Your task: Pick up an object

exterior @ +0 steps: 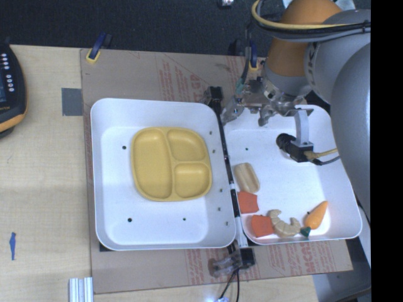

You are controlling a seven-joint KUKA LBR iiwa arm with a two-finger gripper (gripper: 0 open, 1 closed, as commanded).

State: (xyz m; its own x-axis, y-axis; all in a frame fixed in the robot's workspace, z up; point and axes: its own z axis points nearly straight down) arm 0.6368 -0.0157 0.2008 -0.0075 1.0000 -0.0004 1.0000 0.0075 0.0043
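You have two bins side by side mid-frame. In the left bin (107,168) a divided tray (170,163) lies at centre. In the right bin (337,187) a bread roll (247,177) lies by the left wall, two cubes (248,202) below it, a carrot (316,214) lower right.

Toys (277,216) crowd right bin's (334,168) near end.

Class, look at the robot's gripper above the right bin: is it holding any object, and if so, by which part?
Nothing is seen held. The gripper hangs at the right bin's far edge, apart from the carrot and bread roll.
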